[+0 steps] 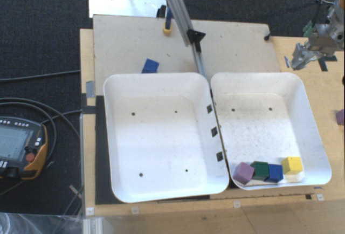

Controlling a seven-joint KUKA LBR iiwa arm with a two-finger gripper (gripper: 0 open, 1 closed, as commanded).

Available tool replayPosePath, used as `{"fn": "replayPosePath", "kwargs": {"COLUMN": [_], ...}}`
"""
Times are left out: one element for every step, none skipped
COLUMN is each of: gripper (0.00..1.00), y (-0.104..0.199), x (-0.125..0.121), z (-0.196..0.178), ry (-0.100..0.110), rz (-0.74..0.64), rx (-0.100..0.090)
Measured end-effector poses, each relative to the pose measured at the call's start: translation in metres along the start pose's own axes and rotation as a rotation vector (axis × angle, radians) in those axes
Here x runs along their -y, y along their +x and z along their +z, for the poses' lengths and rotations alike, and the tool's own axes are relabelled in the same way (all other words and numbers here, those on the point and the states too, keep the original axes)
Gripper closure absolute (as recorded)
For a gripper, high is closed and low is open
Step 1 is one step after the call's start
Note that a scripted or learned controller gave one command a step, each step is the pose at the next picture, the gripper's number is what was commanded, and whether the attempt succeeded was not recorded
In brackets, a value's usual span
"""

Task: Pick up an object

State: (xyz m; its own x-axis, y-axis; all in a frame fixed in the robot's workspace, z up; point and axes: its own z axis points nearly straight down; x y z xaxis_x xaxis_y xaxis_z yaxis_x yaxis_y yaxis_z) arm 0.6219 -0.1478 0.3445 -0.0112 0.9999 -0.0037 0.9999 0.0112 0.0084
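Bright, even overhead light, soft shadows, mild glare on white bins (161,83), slight softness.

Probably a robotics lab; teach pendant (19,146), bench (178,39)

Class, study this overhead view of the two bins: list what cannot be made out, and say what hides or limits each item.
- End effector, camera view: small and blurred near the right edge; open or shut is unreadable.
- Grey arm: cut off by the right and top edges.
- Green cube in the right white plastic bin: partly covered by the blue cube and purple cube.
- Purple item: cut by the right edge, shape unclear.
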Motion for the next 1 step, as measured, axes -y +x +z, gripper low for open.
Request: {"fn": "replayPosePath", "kwargs": {"gripper": [1.00], "y": [0.0000], "x": [-0.0008], "z": [-0.0113], "ry": [-0.003], "rz": [-0.006], "rx": [0.002]}}
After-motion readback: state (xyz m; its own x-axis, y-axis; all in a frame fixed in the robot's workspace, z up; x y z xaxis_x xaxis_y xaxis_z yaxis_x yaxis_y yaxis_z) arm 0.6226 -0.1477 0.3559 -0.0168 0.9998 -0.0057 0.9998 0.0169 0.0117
